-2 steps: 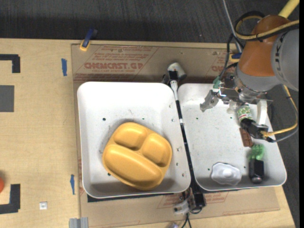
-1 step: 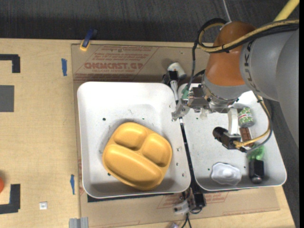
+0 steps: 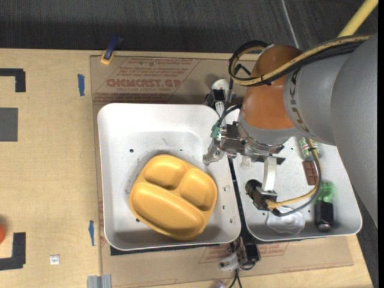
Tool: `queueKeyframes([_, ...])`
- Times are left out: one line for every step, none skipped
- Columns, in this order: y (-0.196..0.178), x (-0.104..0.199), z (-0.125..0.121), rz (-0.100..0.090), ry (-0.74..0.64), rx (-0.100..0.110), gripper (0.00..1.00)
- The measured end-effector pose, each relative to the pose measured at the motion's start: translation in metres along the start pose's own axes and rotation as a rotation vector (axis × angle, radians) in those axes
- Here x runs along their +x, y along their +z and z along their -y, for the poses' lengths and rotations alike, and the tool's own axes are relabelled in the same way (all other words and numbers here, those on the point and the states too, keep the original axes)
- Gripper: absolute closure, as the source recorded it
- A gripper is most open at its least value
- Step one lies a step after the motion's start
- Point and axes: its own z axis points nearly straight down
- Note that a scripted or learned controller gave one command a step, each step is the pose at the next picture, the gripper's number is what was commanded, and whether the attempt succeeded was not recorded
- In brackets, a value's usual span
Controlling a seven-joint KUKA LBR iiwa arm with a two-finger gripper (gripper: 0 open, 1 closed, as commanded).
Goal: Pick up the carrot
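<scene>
The grey arm (image 3: 336,83) reached in from the right and bent steeply down, its orange band (image 3: 270,95) above the wrist, covering much of the right bin (image 3: 351,224). The left bin (image 3: 114,161) held a big yellow lobed lump (image 3: 174,197), like a loaf. The tool (image 3: 223,144) hung low over the wall shared by the two bins. Whether it was wide or narrow could not be told, and nothing showed in its hold. The carrot (image 3: 326,192) was hard to make out. The likeliest sign was a small green tuft near the right bin's outer wall, well apart from the tool and partly under the arm. It would probably be light, stiff and smooth, so apt to slip. A hold across the thick of its body, not the leafy top, seemed best.
</scene>
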Motion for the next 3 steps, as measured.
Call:
queueKeyframes([0.0,0.025,-0.029,0.001,0.004,-0.003,0.0])
queueKeyframes([0.0,0.012,-0.113,0.001,0.036,-0.003,0.0])
queueKeyframes([-0.001,-0.042,-0.137,0.002,-0.061,-0.005,0.0])
